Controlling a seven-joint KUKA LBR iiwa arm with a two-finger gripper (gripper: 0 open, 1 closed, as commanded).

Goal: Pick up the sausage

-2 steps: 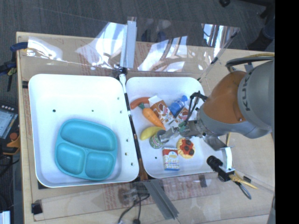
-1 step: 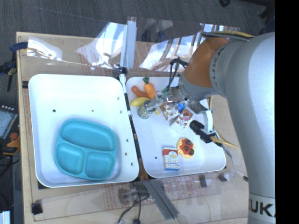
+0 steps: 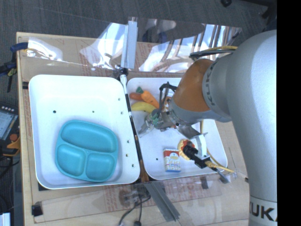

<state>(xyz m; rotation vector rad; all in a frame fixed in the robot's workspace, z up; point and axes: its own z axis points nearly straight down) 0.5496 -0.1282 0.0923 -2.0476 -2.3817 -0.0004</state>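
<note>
In the right bin (image 3: 214, 140), near its far left corner, a short orange-brown piece (image 3: 135, 96) that looks like the sausage lies beside an orange carrot (image 3: 150, 98). A yellow banana (image 3: 143, 107) rests just in front of them. My gripper (image 3: 154, 121) hangs low over the bin's left side, in front of the banana and apart from the sausage. The wrist and the orange band hide much of the bin's middle and far side.
A small white, red and blue box (image 3: 172, 160) lies near the right bin's front edge, with a red and yellow item (image 3: 184, 145) partly hidden behind it. The left bin (image 3: 42, 93) holds a blue divided tray (image 3: 87, 150).
</note>
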